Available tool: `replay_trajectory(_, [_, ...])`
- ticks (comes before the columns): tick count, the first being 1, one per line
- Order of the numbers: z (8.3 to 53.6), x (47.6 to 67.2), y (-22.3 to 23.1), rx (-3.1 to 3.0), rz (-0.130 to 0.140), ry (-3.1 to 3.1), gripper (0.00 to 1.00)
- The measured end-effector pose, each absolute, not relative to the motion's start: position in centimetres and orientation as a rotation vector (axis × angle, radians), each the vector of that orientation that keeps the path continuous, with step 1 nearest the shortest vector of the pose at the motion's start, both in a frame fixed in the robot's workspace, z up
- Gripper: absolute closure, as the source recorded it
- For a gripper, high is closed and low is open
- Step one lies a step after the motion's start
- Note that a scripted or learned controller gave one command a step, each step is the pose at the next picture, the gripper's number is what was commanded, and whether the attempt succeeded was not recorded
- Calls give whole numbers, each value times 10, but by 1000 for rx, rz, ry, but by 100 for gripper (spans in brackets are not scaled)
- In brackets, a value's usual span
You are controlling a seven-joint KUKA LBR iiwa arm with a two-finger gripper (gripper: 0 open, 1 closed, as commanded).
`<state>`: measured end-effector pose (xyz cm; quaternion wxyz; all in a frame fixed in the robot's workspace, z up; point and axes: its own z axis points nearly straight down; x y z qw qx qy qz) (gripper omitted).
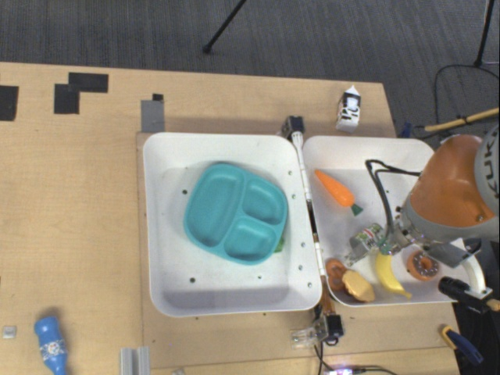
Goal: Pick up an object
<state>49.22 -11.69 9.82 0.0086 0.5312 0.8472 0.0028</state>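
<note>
The right bin (336,158) holds an orange carrot (336,190) near its back left. Along its front edge lie a yellow banana (388,274), a small donut (424,266), a tan roll (358,286) and a brown round piece (337,272). My gripper (369,241) hangs low inside this bin, just above and behind the banana's upper end. The grey arm with its orange band (449,186) covers the bin's right side.
In the left bin (160,209) lies a teal divided plate (237,212). A small white bottle (349,108) stands on the bench behind the right bin. A blue object (49,344) lies at the bench's front left. Black cables loop above the gripper.
</note>
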Motion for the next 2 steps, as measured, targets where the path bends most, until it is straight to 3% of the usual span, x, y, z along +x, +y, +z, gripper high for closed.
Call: replay_trajectory(2, [98, 492, -95, 1778, 8, 2570, 100])
